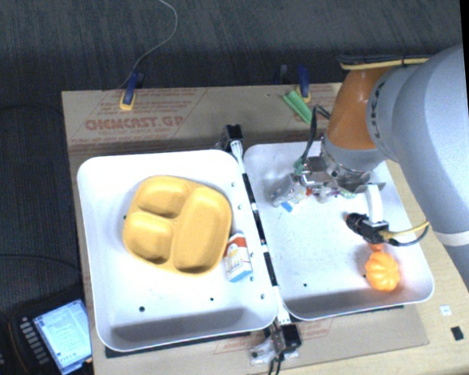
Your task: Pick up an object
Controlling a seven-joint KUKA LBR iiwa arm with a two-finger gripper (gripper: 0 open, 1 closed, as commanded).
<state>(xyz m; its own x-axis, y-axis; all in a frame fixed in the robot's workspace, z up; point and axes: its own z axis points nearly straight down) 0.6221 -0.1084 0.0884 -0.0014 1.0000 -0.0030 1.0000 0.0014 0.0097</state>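
The gripper [287, 193] hangs over the right bin [321, 248]; whether it is clenched or released, I cannot tell. The small orange pumpkin [382, 270] lies well apart from it, nearer the camera

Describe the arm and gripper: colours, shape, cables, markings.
Arm: bulky, rounded, smooth grey links, with an orange band above the wrist. Gripper: small, silver-grey metal with dark fittings. A thin dark cable curves beside the wrist. No markings legible.

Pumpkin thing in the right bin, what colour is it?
The pumpkin is orange, clearest in the camera view.
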